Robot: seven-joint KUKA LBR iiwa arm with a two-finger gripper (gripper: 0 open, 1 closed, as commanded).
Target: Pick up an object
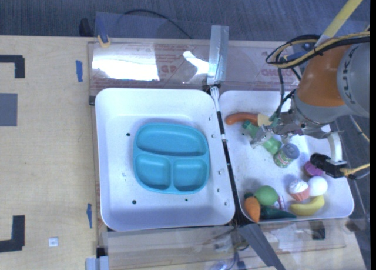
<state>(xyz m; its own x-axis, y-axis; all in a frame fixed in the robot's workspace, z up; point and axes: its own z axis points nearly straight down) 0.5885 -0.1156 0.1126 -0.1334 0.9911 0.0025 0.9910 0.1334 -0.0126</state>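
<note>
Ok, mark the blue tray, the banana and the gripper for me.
blue tray (171,140): camera view, floor of its top compartment.
banana (309,206): camera view, middle of its curve.
gripper (271,129): camera view, between its fingertips.

Arm (343,80) cut off at right edge, its wrist hiding the gripper's (265,132) fingers; small green toy (271,144) beneath was too blurred to identify.

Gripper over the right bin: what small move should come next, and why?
Probably a short, straight descent. The gripper sits low in the right bin among the green bottle, the can and the orange sausage, with nothing visibly between its fingers. Lowering onto the bottle just beside it looks like the nearest pick.
</note>
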